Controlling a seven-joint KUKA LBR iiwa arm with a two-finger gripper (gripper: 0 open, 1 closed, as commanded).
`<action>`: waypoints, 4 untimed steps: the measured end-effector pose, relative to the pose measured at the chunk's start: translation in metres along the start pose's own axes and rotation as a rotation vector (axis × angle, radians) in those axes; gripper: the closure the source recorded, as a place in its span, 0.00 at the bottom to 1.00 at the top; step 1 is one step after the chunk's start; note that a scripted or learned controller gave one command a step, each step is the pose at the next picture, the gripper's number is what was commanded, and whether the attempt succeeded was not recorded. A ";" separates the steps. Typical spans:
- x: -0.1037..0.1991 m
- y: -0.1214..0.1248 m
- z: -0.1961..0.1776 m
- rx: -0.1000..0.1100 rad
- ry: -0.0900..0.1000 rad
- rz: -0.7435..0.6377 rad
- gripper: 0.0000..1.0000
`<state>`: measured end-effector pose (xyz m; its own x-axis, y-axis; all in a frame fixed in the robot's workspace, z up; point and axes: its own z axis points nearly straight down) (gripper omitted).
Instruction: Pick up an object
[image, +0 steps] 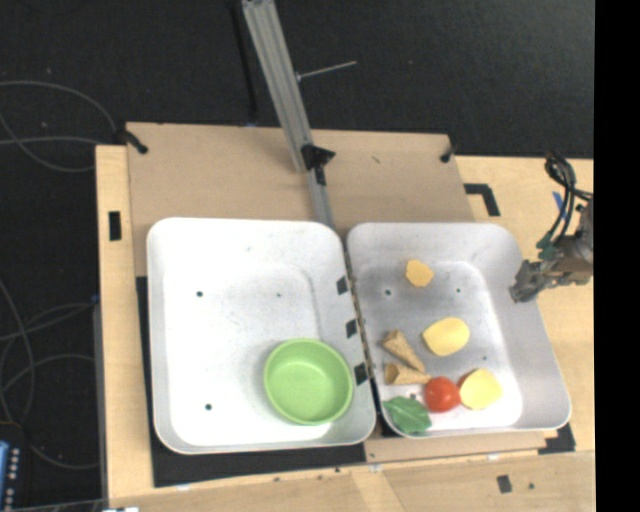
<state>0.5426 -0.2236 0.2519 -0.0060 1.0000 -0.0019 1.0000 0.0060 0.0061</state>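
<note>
So from the overhead camera, the grey gripper (527, 285) is hanging over the right edge of the right white plastic bin (500, 245), holding nothing; I can't tell its opening. I'd go for the yellow oval lump (446, 336) mid-bin: it's sitting apart from the tan wedge pieces (400, 358), with room either side.

The left bin (200, 260) is mostly bare floor; a green bowl (308, 381) sits near its front edge, toward the front right corner. In the right bin (380, 250), the back edge and right side lie open. Its front half is crowded: two yellow pieces (446, 336), a red tomato (441, 394), a green leaf (408, 413) and tan wedges (402, 349) cluster closely, some touching.
</note>
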 end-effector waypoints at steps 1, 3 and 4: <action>0.057 0.002 -0.009 0.003 0.003 -0.003 1.00; 0.154 0.008 -0.018 0.006 0.004 -0.001 1.00; 0.209 0.008 -0.023 0.005 0.004 -0.003 1.00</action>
<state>0.5490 -0.0145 0.2747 -0.0087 1.0000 0.0022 1.0000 0.0087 0.0006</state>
